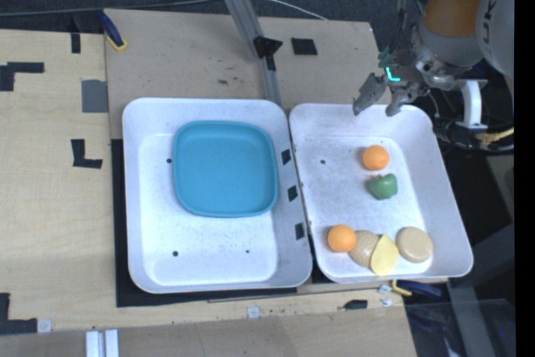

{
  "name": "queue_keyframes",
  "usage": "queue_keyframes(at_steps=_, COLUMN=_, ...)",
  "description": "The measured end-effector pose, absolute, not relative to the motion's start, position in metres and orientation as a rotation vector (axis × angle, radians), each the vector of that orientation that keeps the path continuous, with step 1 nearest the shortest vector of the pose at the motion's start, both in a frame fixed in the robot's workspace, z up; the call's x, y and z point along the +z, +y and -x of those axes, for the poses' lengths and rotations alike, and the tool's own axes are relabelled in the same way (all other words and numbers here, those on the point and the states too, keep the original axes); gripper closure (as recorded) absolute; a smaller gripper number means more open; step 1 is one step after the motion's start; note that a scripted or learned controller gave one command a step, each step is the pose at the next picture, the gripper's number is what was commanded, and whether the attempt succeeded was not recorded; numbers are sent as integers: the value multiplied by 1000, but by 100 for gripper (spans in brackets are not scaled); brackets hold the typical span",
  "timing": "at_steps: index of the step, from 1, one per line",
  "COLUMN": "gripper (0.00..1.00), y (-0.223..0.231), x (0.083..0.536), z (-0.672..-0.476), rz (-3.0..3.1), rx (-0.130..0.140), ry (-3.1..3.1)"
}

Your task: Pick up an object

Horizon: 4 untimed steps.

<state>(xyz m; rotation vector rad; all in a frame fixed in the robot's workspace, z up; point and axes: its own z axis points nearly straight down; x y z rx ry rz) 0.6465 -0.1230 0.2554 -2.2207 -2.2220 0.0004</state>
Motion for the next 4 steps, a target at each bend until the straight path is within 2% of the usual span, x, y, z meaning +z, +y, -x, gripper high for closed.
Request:
queue_keyframes(at_steps=1, gripper=0, y=-123, x=255, z=-646, rz=2221, rx=0, ry=-2222)
queue_keyframes(at_steps=3, gripper=0, y=-137, x=151, z=-649, rz=2218, rx=6, ry=-2218)
queue_keyframes(at_steps=4, gripper=0, y=-142, x=93, z=-640, rz=2218, rx=6, ry=-2218)
